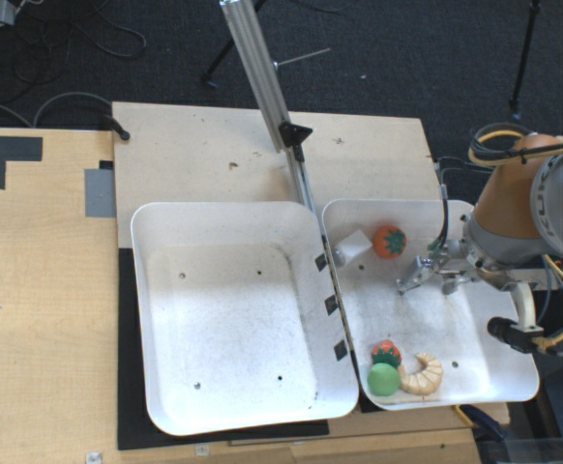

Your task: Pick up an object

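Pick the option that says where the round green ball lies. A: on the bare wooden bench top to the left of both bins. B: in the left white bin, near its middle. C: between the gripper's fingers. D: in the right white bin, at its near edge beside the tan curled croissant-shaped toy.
D: the round green ball rests in the right white bin at its near edge, just left of the tan curled croissant-shaped toy, well below the gripper.

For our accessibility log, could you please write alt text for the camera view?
The end effector hangs over the right bin, near an orange tomato toy and a white block. A green ball and croissant toy lie at its near edge.
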Tool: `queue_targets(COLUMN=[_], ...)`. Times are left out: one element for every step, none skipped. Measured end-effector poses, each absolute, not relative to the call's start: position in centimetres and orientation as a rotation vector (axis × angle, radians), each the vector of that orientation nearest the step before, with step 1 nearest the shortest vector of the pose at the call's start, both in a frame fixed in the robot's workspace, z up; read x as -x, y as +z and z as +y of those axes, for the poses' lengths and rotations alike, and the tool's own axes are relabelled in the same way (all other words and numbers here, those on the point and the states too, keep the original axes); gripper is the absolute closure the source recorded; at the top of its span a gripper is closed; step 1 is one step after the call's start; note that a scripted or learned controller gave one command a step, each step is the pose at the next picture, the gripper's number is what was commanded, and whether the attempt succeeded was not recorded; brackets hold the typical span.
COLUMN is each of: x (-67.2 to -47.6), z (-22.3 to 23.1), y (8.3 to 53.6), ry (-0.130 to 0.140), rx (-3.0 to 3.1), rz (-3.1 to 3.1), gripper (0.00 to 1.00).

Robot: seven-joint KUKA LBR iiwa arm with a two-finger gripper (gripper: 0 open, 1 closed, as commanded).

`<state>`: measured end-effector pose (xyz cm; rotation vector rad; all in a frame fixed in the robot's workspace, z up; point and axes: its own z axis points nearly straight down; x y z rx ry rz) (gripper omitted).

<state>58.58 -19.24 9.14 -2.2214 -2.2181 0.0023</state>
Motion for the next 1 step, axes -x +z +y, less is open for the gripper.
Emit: queue_targets(x=[-58.56], z=[-19.29], y=[10.15], ry=[0.002], rx=[2.224], rz=[-2.213], gripper=[1.00])
